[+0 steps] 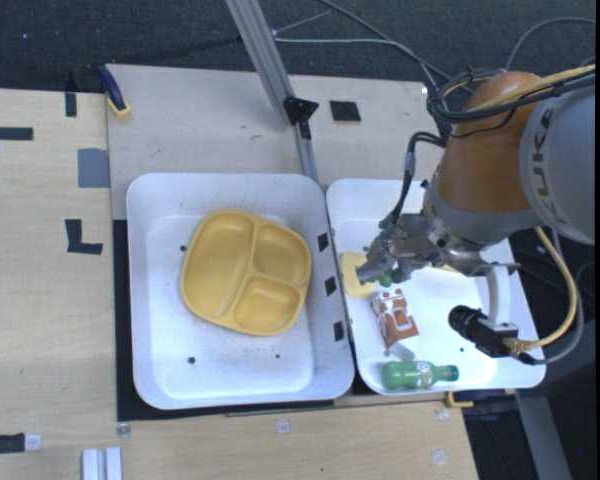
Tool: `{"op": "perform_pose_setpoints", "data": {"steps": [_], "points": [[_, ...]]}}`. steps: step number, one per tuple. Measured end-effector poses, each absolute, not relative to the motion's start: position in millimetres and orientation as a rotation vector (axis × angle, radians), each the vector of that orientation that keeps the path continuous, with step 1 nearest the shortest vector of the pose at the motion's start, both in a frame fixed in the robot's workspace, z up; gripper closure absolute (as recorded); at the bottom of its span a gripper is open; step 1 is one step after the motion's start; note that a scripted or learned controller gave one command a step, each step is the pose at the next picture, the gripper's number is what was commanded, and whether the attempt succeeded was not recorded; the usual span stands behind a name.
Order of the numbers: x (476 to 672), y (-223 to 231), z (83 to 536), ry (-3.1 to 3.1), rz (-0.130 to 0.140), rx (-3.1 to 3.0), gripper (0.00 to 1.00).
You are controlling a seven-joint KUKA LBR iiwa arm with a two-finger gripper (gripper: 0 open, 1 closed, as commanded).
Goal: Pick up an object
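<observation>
Camera view, looking down at a slant: two white bins sit side by side on the bench. The left bin point(160, 368) holds one thing — a yellow divided tray point(246, 271) with three compartments, lying flat near the middle. The right bin point(355, 203) holds three loose objects: a pale yellow flat piece point(354, 278) against its left wall, one orange-and-white snack packet point(394, 317) near the middle, and one green bottle point(417, 373) lying on its side along the near edge. The grey arm with its orange band reaches in from the right, and the gripper point(380, 268) hangs low over the yellow piece, just above the packet. It seems to touch or nearly touch the yellow piece, but the wrist hardware hides the tips — whether they are spread or pressed together cannot be told.
</observation>
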State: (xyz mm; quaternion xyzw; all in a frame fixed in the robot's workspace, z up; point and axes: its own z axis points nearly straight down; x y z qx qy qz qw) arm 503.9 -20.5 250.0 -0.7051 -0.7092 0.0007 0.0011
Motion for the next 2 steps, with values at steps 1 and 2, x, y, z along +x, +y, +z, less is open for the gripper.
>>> {"op": "perform_pose_setpoints", "data": {"steps": [1, 2], "points": [[516.9, 31.3, 232.3, -2.226, 0.004, -2.213, 1.0], [514.0, 82.6, 216.5, -2.226, 0.005, -2.212, 1.0]]}}
